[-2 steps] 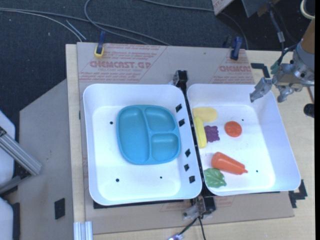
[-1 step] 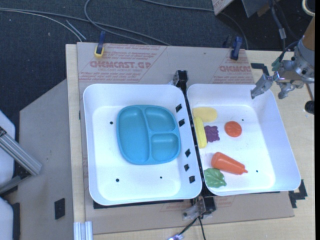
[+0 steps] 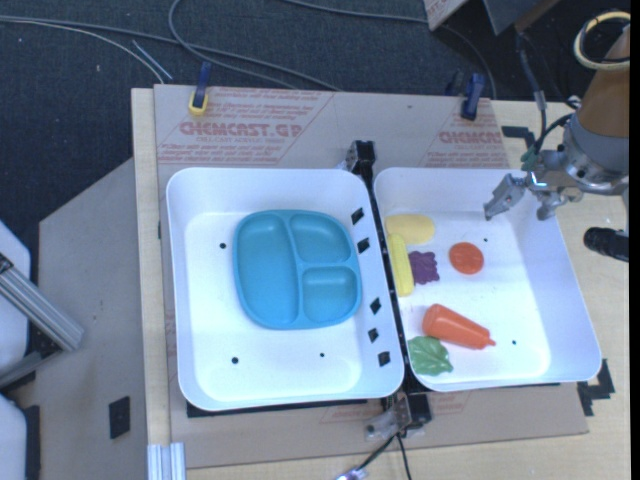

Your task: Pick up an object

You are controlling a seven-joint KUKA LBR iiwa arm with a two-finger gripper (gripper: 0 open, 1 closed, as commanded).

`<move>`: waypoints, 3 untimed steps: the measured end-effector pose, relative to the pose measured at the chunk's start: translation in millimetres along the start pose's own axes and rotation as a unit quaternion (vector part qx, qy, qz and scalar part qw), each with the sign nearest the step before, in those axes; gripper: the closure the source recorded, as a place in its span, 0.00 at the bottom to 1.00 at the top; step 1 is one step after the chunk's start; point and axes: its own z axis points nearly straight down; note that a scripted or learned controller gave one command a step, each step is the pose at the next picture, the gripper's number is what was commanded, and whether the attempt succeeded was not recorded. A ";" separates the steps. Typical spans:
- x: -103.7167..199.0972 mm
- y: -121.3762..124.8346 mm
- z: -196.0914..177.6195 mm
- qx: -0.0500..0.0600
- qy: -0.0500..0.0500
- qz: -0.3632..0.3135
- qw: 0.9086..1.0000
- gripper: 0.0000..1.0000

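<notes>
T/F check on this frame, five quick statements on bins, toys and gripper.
1. The blue divided plate lies in the left bin. True.
2. The toy carrot sits on the plate. False: it lies in the right bin, near the front.
3. The gripper holds the orange ball. False: the ball rests on the bin floor, apart from the gripper, which is over the bin's back right part with nothing between its jaws.
4. The purple grapes lie between the yellow banana and the ball. True.
5. The green leafy toy is in the left bin. False: it is in the right bin's front corner.
</notes>
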 end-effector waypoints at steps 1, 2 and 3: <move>4.8 -9.3 51.0 -0.001 0.000 0.000 1.000 0.00; 5.2 -8.2 99.7 -0.003 0.000 0.000 1.000 0.00; 5.0 -6.2 84.6 -0.007 -0.001 0.000 1.000 1.00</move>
